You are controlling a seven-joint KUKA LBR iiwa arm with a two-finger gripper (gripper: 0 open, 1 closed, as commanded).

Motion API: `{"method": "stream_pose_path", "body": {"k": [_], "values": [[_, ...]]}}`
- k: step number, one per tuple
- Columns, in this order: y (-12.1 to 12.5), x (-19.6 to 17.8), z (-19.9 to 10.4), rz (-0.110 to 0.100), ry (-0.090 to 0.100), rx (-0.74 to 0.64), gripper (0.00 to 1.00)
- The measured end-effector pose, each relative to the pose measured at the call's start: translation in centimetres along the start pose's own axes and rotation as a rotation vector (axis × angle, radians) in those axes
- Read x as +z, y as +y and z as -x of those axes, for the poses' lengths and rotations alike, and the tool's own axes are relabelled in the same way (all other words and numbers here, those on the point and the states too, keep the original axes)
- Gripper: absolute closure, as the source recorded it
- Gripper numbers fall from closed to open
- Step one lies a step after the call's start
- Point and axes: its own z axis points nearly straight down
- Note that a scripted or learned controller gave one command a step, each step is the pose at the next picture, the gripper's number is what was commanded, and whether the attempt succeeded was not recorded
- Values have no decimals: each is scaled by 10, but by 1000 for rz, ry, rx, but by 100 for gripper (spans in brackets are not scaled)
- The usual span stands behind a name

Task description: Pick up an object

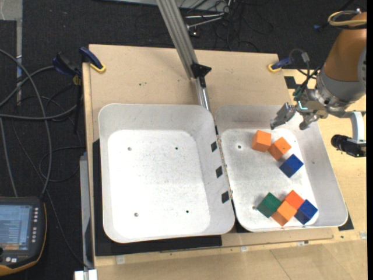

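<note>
**A:** Black floor and loose cables ring your plywood bench (151,74); on it sit two white bins. The left bin (157,168) has bare floor, so your targets are all in the right bin (326,179).

**B:** Where is the gripper (295,116)?

**A:** Over the right bin's far edge, above and just beyond the upper cluster. Its two fingers stand spread apart with nothing between them, so you hold nothing yet.

**B:** Which block do you go for?

**A:** You have two clusters. Near the gripper: an orange cube (261,140), a second orange cube (280,147) just beside it, and a blue cube (291,165) close below. At the near edge: a green cube (270,205), an orange one (288,206) and a blue one (306,211), packed touching.

**B:** So the near pack is a poor pick?

**A:** I judge so. Fingers have no gap to slip into there. The first orange cube is the better choice: its left side faces open bin floor.

**B:** How do you come down well?

**A:** Centre over that cube first, then turn the wrist so one finger drops on the free left side and the other lands in the slim gap toward its neighbour, or grip along the axis where both faces are clear. Descend straight, keep the fingers wide until they straddle it, then close. The risk is clipping the neighbour and nudging both away.
</note>
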Motion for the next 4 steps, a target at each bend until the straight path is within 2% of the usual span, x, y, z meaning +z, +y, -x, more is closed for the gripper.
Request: {"method": "stream_pose_path", "body": {"k": [1, 2, 3, 4], "values": [[1, -3, 0, 3, -2, -2, 0], [-1, 43, -8, 1, -1, -1, 0], [4, 75, -8, 20, -3, -2, 0], [5, 64, -7, 24, -6, -2, 100]]}}
